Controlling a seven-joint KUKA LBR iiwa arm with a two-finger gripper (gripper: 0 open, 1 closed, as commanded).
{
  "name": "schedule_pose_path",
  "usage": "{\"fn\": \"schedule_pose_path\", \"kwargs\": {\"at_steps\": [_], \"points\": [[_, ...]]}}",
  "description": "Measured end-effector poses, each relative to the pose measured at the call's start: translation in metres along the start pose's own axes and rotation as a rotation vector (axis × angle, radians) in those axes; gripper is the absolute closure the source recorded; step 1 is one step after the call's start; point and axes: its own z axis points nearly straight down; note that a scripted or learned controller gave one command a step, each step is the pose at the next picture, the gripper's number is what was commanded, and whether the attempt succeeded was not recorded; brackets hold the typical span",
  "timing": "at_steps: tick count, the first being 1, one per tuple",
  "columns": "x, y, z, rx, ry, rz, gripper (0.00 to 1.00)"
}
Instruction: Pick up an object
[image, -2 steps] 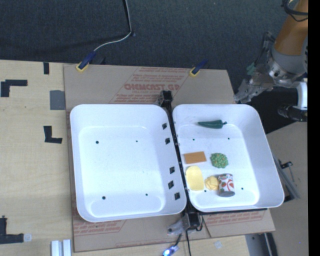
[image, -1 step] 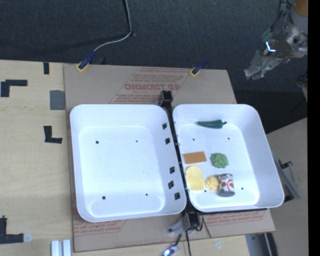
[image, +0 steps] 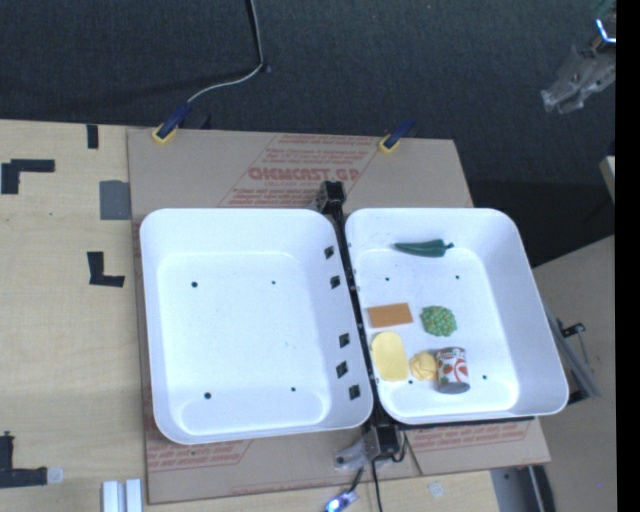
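Right bin (image: 500, 240) stock: green pepper (image: 424, 247), orange block (image: 390, 315), green ball (image: 438, 320), yellow piece (image: 389, 356), can (image: 452, 369). Claw (image: 580, 80) parked high, far corner; grip state I cannot tell. I'd target the isolated pepper, descending vertically.

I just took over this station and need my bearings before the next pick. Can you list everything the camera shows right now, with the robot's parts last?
Bins: 2, white, side by side on the bench; left bin, right bin.
Chili pepper: 1, dark green, far end of the right bin.
Flat block: 1, orange-brown, right bin, near the divider.
Broccoli-like piece: 1, green, right of the flat block.
Oval piece: 1, pale yellow, near end of the right bin.
Small lump: 1, yellow, between the oval piece and the can.
Can: 1, red and white, near end of the right bin.
Clamps: 2, yellow and blue, at the board's far edge.
Gripper: 1, grey, top right, above the dark floor, away from the bins.
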Motion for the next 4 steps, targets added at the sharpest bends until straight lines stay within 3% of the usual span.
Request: {"fn": "schedule_pose_path", "kwargs": {"at_steps": [1, 2, 3, 4], "points": [[-0.045, 0.0, -0.052, 0.007, 0.0, 0.004, 1.0], [0.061, -0.003, 0.14, 0.031, 0.011, -0.007, 1.0], [0.048, 0.0, 0.012, -0.001, 0.001, -0.002, 1.0], [-0.035, -0.001, -0.053, 0.005, -0.001, 0.007, 1.0]]}}
